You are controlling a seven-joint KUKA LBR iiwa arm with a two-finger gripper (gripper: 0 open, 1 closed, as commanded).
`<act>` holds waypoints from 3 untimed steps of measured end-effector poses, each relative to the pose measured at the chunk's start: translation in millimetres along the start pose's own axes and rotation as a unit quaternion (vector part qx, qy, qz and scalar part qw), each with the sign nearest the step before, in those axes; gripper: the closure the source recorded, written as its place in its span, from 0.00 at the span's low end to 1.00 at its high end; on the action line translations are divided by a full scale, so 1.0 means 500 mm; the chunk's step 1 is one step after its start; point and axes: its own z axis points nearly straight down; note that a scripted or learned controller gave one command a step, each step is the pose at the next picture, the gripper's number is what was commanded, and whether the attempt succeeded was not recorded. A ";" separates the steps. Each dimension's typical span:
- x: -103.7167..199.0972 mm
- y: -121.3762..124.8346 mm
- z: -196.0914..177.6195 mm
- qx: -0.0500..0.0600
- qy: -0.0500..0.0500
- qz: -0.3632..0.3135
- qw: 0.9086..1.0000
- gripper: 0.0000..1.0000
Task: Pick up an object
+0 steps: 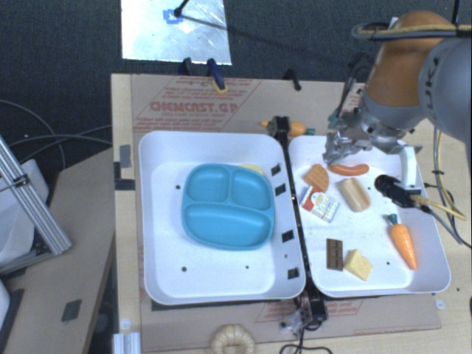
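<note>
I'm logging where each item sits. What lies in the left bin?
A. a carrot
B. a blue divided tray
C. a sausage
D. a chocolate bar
B: the blue divided tray lies in the left bin; the carrot, chocolate bar and sausage lie in the right bin.

The grey arm (413, 65) comes in from the right, orange band above the wrist — its gripper (341, 150) points downward, low near the bench surface.
</note>
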 end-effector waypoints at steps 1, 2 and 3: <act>0.005 -0.025 0.016 0.000 -0.001 0.003 1.000 1.00; 0.012 -0.020 0.011 -0.001 0.000 0.002 1.000 1.00; 0.011 -0.043 0.010 0.000 0.000 0.004 1.000 1.00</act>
